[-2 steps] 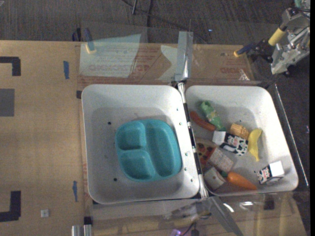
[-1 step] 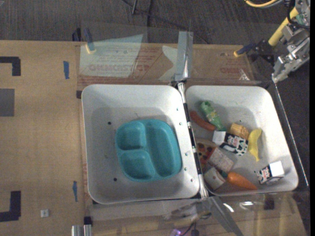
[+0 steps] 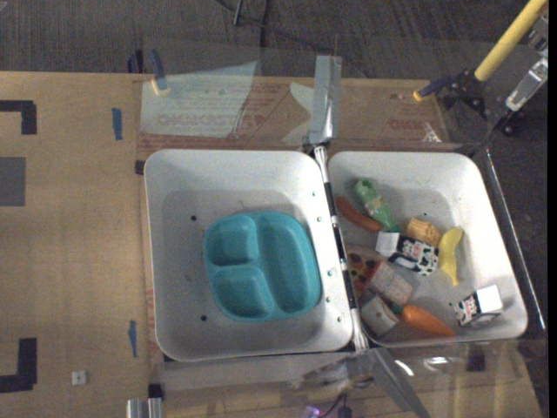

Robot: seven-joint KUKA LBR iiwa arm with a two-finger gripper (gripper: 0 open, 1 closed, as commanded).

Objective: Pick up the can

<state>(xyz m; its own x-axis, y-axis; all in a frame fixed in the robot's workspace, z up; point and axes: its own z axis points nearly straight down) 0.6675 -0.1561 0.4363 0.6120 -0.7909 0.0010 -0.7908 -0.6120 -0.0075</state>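
Observation:
The can [image 3: 379, 313] appears to be the small greyish cylinder lying on its side in the near left corner of the right bin [image 3: 487, 190]. It rests against the bin's left wall. A pinkish-brown packet [image 3: 390, 282] leans just above it and an orange carrot [image 3: 426, 320] lies to its right, close to touching it. Nothing covers its top side.
The right bin also holds a green bottle-like toy [image 3: 372, 198], a red-orange pepper [image 3: 358, 216], corn [image 3: 424, 230], a banana [image 3: 450, 254] and two cow-patterned cartons [image 3: 413, 256] [image 3: 478, 306]. The left bin [image 3: 165, 233] holds a teal divided plate [image 3: 259, 266].

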